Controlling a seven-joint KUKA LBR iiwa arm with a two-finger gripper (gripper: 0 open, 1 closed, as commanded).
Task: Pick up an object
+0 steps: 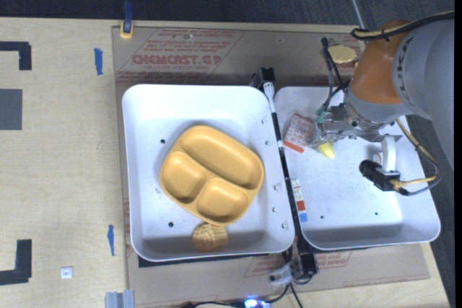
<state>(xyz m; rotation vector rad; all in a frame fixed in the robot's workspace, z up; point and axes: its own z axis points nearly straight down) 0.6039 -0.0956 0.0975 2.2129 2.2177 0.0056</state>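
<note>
The gripper (333, 135) is seen low over the upper left of the right bin (404, 227), close to a small yellow object (327, 149) and a red-and-white packet (297, 132) just beside it; whether anything is gripped cannot be told. For a clean pick, one item should be singled out (the yellow piece looks nearest), and the descent centred on it so the packet is not caught. The yellow divided tray (211, 173) and a tan ball (209, 236) lie in the left bin (141, 112).
</note>
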